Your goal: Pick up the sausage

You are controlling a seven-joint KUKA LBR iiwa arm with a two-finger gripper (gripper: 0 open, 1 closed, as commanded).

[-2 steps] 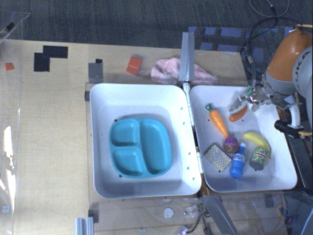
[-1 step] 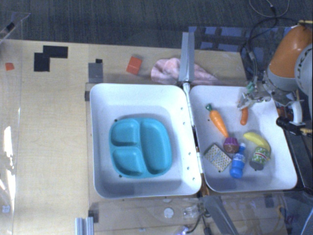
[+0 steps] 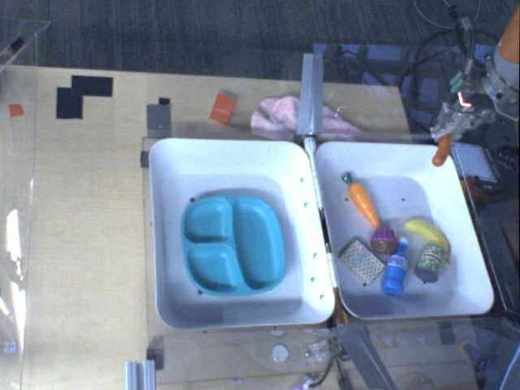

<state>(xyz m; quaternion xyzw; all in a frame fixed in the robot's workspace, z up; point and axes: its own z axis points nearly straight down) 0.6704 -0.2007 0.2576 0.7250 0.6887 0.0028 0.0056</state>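
Presently, the metal two-finger gripper (image 3: pixel 449 130) is clamped on a small orange-brown sausage (image 3: pixel 441 150) hanging above the right white bin's (image 3: pixel 479 254) one-o'clock corner.

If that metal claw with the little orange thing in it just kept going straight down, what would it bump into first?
Probably the upper right rim of the right white bin: the gripper, holding the small orange-brown sausage, hangs about over it. Depth is hard to judge.

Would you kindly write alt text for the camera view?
The gripper hangs over the right bin's far right corner with an orange sausage dangling from it. A carrot and banana lie below; the left bin holds a blue tray.
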